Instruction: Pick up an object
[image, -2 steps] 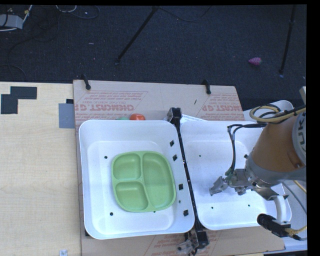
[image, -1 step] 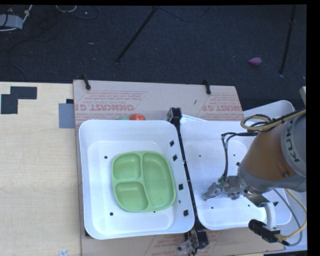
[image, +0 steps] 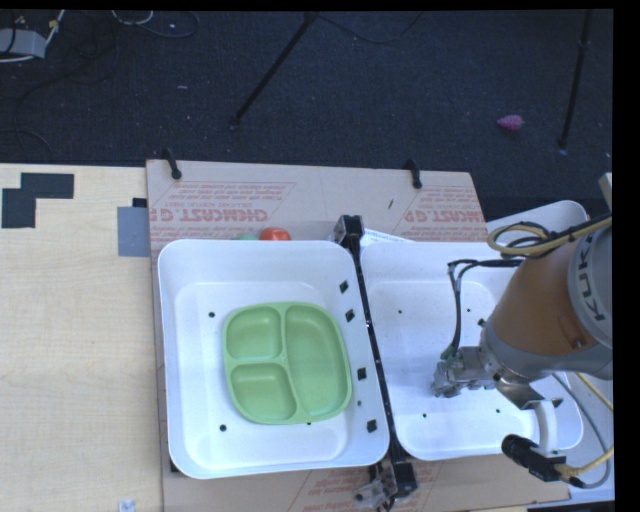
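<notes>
While my gripper (image: 452, 378) hung low over the right bin (image: 420, 300), I could not tell its jaw state; the green divided plate (image: 287, 361) lay flat in the left bin (image: 190, 300), well apart; risk: closing on bare floor, nothing caught.

A dark carpeted floor (image: 300, 80) fills the far part of the scene, crossed by thin black stand legs (image: 275, 65) and loose cables (image: 30, 40) at the far left. A small pink scrap (image: 511, 123) lies on it at the far right. Nearer, a light wooden bench top (image: 70, 380) spreads to the left, marked with black squares (image: 35, 195) and a grey patch (image: 131, 230). A printed cardboard sheet (image: 300, 205) lies on the bench.
</notes>
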